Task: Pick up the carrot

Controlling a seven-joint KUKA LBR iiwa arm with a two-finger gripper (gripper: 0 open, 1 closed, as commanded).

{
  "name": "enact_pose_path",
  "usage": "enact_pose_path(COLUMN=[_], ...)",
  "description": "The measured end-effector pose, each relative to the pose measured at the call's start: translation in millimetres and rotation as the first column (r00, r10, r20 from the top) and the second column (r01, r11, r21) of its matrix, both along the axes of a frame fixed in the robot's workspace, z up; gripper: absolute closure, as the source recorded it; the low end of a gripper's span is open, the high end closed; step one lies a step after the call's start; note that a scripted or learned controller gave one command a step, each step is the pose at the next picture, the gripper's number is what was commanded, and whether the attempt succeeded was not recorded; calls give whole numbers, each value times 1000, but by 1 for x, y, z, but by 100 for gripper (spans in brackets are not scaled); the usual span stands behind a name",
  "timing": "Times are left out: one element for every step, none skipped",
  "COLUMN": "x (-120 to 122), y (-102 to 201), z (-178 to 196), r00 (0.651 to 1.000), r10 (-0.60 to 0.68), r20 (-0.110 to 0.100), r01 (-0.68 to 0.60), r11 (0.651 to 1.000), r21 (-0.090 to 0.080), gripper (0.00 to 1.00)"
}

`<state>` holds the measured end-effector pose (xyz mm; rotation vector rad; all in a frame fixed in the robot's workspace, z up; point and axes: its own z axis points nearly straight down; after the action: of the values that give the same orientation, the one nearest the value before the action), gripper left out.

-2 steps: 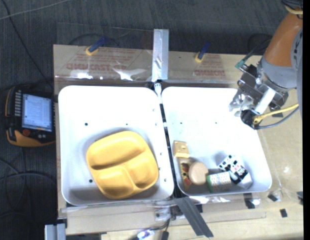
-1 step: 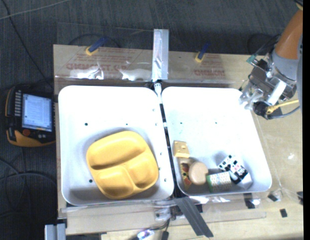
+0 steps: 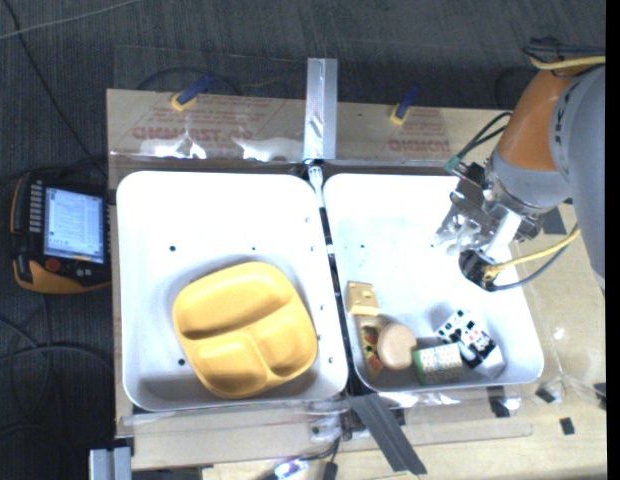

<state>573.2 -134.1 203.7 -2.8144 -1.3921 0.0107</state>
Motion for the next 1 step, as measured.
enact_pose_path(x=[27], y=[-52], z=[52], r00=[986], r10=[-168], r20=[3], r01=[168], r11=[986], r21=[-2], gripper=[100])
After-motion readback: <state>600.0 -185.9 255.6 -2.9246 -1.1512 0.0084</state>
